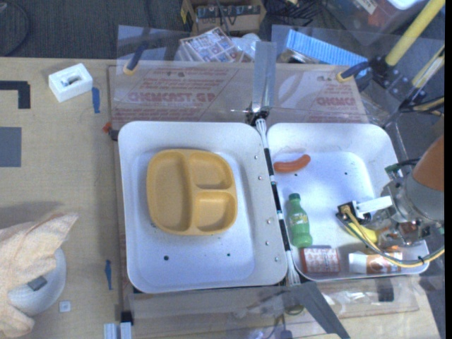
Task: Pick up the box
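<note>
The arm (429, 182), grey with an orange band, comes in from the view's right and bends down into the right-hand bin (367, 136), so that the pincer (387, 240) hangs low over that bin's near right corner, amid a tangle of yellow cable (353, 223). Its tip is lost in clutter and blur, so I cannot tell whether the pincer is spread, pressed together or pinching anything. The box (321, 260), red and white and lying flat, sits a little toward the view's left of the pincer and slightly nearer the camera, against the bin's front wall; it is apart from the pincer. Between the box and the pincer, just below the pincer, lies a white tube with an orange label (373, 263), its end close to the box. Further left of the pincer, beyond the box, a green bottle (299, 221) lies along the bin's left wall. Up and to the left, well apart from the pincer, a sausage (292, 164) rests near the bin's far left corner. Much further left, the other bin (134, 189) holds a yellow divided plate (191, 191).
</note>
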Robot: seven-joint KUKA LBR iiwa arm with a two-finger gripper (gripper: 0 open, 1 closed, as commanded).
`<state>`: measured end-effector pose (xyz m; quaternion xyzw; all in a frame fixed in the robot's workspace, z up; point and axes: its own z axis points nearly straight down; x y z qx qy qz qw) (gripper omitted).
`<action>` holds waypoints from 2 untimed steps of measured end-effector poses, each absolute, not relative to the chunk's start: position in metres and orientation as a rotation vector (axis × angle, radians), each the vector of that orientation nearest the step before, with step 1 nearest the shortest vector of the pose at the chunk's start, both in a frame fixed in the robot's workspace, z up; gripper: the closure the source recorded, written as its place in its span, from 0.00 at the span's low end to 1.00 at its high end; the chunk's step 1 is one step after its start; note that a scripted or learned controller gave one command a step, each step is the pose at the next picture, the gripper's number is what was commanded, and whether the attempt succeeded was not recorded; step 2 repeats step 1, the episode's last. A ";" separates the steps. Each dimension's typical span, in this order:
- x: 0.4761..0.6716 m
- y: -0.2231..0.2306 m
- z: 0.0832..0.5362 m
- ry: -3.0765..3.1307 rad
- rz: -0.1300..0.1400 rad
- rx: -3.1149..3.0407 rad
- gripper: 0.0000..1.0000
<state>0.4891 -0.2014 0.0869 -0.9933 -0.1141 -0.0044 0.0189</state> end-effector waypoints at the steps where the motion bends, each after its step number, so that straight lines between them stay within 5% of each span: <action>1: 0.489 -0.202 0.087 -0.352 -0.012 -3.086 1.00; 2: 0.489 -0.202 0.087 -0.352 -0.012 -3.086 1.00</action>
